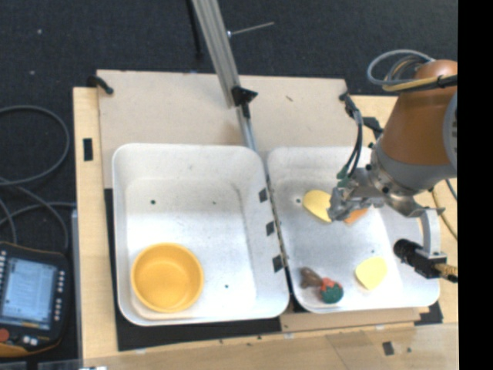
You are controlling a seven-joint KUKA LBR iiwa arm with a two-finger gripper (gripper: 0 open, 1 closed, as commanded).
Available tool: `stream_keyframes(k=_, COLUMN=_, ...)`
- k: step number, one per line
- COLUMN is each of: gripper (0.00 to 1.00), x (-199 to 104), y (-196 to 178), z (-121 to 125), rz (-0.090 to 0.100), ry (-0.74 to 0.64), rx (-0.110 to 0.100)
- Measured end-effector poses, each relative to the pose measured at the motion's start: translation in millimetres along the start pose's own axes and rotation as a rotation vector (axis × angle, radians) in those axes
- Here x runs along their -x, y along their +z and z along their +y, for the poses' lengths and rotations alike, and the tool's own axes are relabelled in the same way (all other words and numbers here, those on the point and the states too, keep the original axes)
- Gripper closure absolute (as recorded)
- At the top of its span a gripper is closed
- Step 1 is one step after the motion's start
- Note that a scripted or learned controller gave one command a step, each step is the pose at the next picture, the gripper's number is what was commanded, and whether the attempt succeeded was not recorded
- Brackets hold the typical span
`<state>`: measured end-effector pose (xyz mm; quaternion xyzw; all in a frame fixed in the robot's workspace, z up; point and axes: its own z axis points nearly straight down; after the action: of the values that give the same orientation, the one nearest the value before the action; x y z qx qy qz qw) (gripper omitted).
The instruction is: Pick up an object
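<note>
1. We observe two shallow white bins side by side on the bench: the left bin (pixel 192 160) at centre-left of the frame, the right bin (pixel 308 168) at centre-right.
2. We note a yellow bowl (pixel 167 277) standing upright in the lower left corner of the left bin.
3. The arm (pixel 416 126) enters from the right edge of the frame, its orange band at the upper right, and reaches down over the right bin.
4. The gripper (pixel 344 205) sits low in the upper middle of the right bin. We cannot tell whether it is open or closed, nor whether it grips anything.
5. A pale yellow piece (pixel 315 203) lies just left of the gripper, touching or partly under it.
6. An orange piece (pixel 357 216) shows just below and right of the gripper; contact cannot be confirmed.
7. A second pale yellow piece (pixel 371 272) lies toward the lower right of the right bin, well apart from the gripper.
8. A brown object (pixel 310 277) and a small green and red object (pixel 330 291) lie together near the lower edge of that bin.
</note>
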<state>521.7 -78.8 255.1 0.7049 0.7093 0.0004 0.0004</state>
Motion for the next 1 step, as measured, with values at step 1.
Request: stream_keyframes(k=1, gripper=1.0, x=-48.5, y=13.3, z=1.0, rz=0.0, ry=0.0, rx=-0.001)
